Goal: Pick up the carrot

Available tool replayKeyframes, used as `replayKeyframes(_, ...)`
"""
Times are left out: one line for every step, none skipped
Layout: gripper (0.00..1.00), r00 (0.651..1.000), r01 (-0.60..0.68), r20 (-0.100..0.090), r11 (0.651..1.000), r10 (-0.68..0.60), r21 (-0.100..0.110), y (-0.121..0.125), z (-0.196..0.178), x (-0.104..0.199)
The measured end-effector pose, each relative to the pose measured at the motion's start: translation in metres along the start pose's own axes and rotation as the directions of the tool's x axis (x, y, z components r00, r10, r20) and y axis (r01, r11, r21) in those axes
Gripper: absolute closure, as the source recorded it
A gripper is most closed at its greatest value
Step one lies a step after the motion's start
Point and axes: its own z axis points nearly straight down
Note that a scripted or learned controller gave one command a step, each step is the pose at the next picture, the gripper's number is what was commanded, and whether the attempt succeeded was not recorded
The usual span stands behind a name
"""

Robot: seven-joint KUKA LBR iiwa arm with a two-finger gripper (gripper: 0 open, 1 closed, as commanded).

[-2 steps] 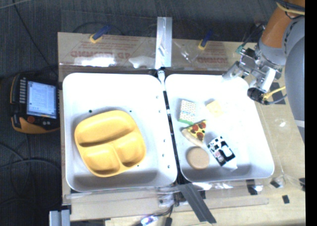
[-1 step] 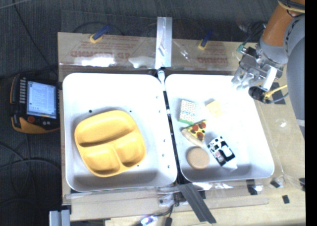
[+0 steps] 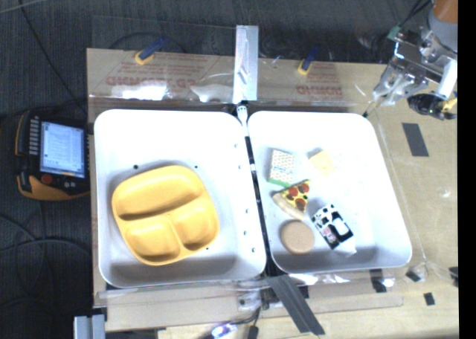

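Observation:
My gripper hangs at the upper right, above the bench just outside the far right corner of the right bin, and nothing is near it. Inside that bin lie several small toy foods: a green and white speckled packet, a pale yellow square, an orange wedge with red dots, a round brown disc and a black and white carton. The orange wedge is the only orange item among them.
The left bin holds a yellow divided plate. A metal post stands at the back between the bins. Left of the bench sits a handheld pendant with a lit screen.

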Motion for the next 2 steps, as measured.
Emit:
replayKeyframes(1.0, 1.0, 0.001, 0.007, 1.0, -0.001, 0.004, 0.0005, -0.0057, 0.0001)
replayKeyframes(1.0, 1.0, 0.003, 0.013, 1.0, -0.003, 0.008, 0.001, -0.0117, 0.0006)
